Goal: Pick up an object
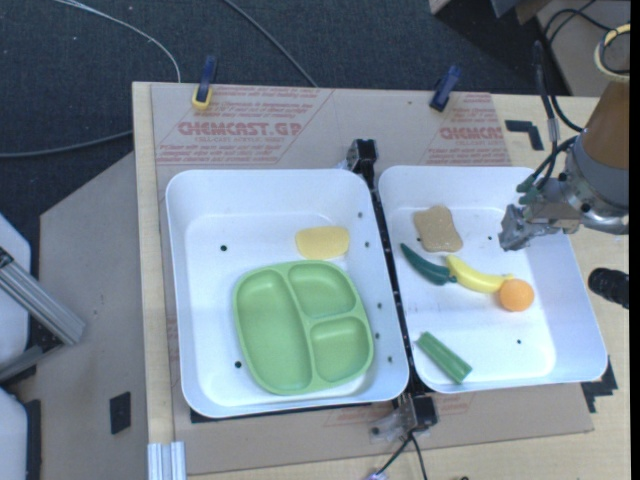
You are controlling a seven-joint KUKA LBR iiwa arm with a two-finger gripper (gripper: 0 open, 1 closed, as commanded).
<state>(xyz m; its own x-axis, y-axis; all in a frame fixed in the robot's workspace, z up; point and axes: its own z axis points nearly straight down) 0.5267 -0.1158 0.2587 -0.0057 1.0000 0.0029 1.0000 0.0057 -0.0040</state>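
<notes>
In the right bin point(560, 363) lie a tan bread-like slice point(437, 229), a dark green pepper-like piece point(426, 265), a yellow banana point(472, 276), an orange ball point(516, 295) and a green block point(443, 357). My gripper point(518, 230) hangs over the right bin's upper right part, right of the tan slice and above the orange ball. Nothing shows between its fingers. The left bin point(200, 218) holds a green divided plate point(302, 325) and a pale yellow piece point(322, 241).
A black clamp point(362, 154) sits at the top of the seam between the bins, another point(415, 413) at the bottom. A yellow-blue clip point(204, 81) and a blue clip point(445, 87) pin the board's far edge. Cables run across the dark floor.
</notes>
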